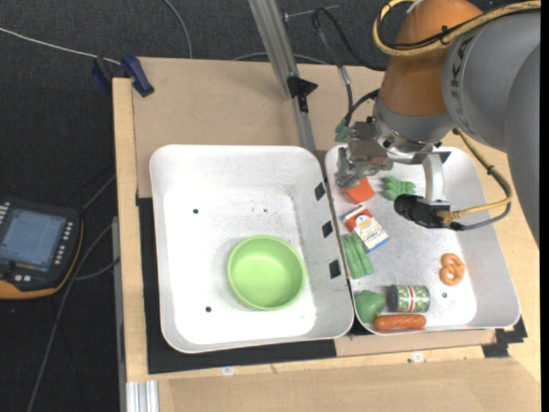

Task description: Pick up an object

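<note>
- A red-orange sausage-shaped toy lies at the near edge of the right-hand shallow white bin.
- Just behind it are a rounded green plastic piece and a small tin with a green label, the tin on its side.
- A brown pretzel-shaped toy sits alone toward that bin's right side.
- A round lime-green plastic bowl stands upright in the near half of the left-hand shallow white bin.
- A flat green oblong piece lies along the right bin's left wall, with a small red, white and blue carton just behind it.
- Farther back, a small orange block lies beside a little green toy.
- The two-finger gripper is low over the far left corner of the right bin, just beside the orange block. I cannot tell how its jaws stand.
- The grey arm with its orange band rises behind.
</note>
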Robot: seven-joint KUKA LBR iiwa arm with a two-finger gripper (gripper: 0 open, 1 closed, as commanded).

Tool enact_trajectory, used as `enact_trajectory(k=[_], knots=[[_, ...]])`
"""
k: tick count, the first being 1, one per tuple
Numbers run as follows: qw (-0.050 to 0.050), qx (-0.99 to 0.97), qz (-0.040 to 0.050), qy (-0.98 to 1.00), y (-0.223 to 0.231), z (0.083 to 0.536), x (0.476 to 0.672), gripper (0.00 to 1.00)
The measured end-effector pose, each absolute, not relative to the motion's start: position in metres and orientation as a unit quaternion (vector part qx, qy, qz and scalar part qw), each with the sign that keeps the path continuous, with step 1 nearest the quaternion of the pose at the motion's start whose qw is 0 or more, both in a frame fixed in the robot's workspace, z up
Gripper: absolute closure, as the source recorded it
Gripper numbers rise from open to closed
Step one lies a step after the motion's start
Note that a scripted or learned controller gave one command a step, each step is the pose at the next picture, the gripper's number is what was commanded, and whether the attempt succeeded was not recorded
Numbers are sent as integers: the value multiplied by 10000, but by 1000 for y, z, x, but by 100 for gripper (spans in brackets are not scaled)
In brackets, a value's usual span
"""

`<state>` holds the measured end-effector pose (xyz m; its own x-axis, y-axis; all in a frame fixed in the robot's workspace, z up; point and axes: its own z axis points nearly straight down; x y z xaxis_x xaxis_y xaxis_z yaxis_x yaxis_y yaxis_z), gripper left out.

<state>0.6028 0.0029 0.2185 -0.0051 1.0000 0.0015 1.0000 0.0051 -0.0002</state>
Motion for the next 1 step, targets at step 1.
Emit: enact_trajectory(k=[1], knots=[[4, -7053, -9, -7089, 60, 225, 604, 100]])
